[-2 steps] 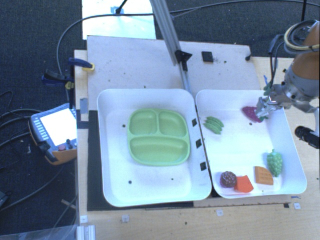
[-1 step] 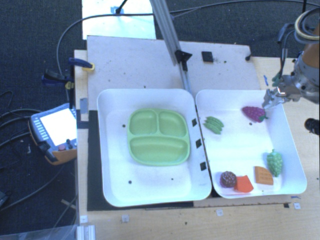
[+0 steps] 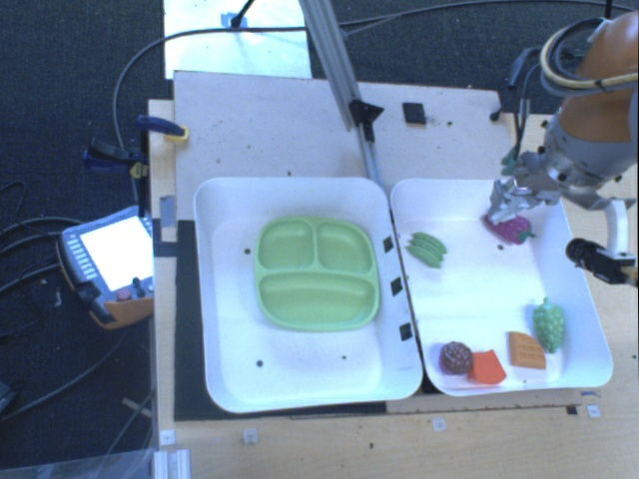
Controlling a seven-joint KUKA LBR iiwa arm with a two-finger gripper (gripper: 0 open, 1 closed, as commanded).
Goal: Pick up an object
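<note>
In the upper right of the frame the gripper hangs low over the right bin, its metal fingers pointing down and touching the top of a purple bunch of grapes that lies just below and to their right near the bin's far wall; whether the fingers are spread or closed, or have any hold on the fruit, I cannot tell. Along the same bin lie a green pea pod at its left, and toward the lower right a green bunch of grapes, an orange wedge, a red-orange block and a brown round piece. The left bin carries a green divided plate.
</note>
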